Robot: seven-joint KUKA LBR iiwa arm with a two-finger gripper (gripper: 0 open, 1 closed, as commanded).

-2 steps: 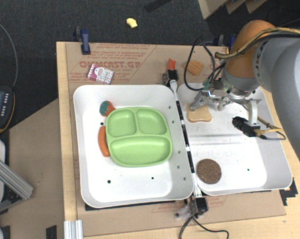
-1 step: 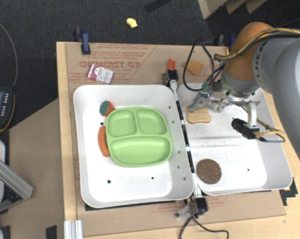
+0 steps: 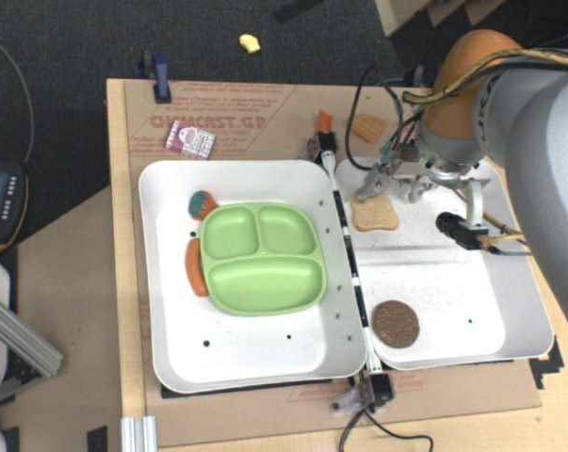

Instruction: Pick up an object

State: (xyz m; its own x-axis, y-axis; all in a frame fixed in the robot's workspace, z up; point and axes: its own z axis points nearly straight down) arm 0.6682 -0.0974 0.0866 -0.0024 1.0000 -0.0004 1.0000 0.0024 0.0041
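The left bin holds a green divided plate, with an orange sausage-shaped toy touching its 9 o'clock edge and a small round toy at its 10 o'clock. In the right bin, a toast slice lies at 11 o'clock and a brown cookie near 7 o'clock. The gripper hangs just above the toast; whether its jaws are released or clenched I cannot tell.

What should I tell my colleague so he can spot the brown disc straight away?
Look at the right-hand white bin. Go to its near-left corner, beside the divider between the two bins; the brown cookie-like disc lies flat there. It is round, dark brown and speckled, unlike the pale tan toast-shaped piece at the bin's far end under the pincer.
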